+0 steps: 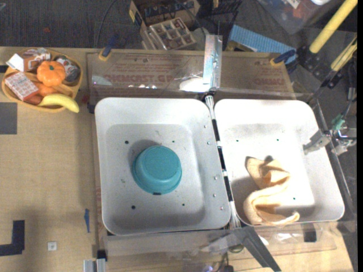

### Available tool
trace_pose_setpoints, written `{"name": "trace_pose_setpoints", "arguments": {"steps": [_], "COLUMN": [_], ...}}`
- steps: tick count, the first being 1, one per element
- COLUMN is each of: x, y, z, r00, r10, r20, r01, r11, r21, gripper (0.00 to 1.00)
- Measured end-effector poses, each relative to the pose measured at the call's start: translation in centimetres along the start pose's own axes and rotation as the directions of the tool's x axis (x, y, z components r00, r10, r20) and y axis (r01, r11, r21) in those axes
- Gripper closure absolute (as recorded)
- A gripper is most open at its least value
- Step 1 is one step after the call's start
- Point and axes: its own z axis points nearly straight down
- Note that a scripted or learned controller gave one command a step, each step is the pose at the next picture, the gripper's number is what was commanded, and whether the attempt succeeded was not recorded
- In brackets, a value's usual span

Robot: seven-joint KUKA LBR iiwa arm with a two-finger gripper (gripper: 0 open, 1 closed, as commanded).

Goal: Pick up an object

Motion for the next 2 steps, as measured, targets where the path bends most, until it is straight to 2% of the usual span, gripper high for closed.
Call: {"name": "trace_pose_setpoints", "arguments": {"steps": [1, 2], "x": [1.9, 8.1], "y": [-0.3, 0.8], "z": [9.6, 15.7], "r00": [1.0, 0.973], "r10": [0.021, -0.23], "r20": [0.0, 0.007], "r01": [-0.021, 0.23], "r11": [1.0, 0.973], "r21": [0.0, -0.013], "gripper": [0.0, 0.0]}}
